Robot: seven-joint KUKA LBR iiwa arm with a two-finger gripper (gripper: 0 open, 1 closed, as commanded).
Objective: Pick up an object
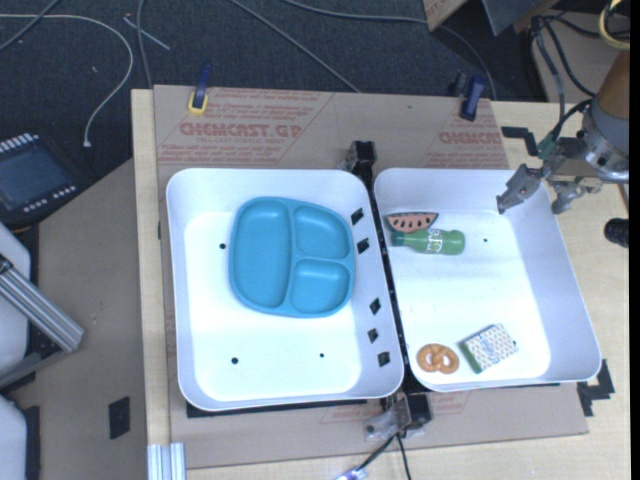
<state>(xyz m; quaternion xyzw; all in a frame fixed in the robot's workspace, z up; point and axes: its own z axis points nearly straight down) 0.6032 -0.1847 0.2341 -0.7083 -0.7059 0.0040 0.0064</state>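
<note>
Gripper [541,190] hangs with fingers spread wide apart, holding nothing, over the right bin's [560,268] far corner.

Bright, even light (soft shadows), slightly soft focus

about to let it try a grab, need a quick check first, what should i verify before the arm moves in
1. Two-finger gripper holds nothing: ok, its fingers are spread with nothing between them.
2. Gripper position: ok, it sits over the far right edge of the right white bin, apart from every object.
3. Targets present: ok, a watermelon slice toy and a green bottle lie together at the far left; a brown pretzel and a green-edged patterned sponge lie near the front.
4. Bottle free for a clean grasp: not ok, the slice touches it.
5. Pretzel and sponge separated: cannot tell.
6. Blue divided plate: ok, it lies in the left white bin.
</note>
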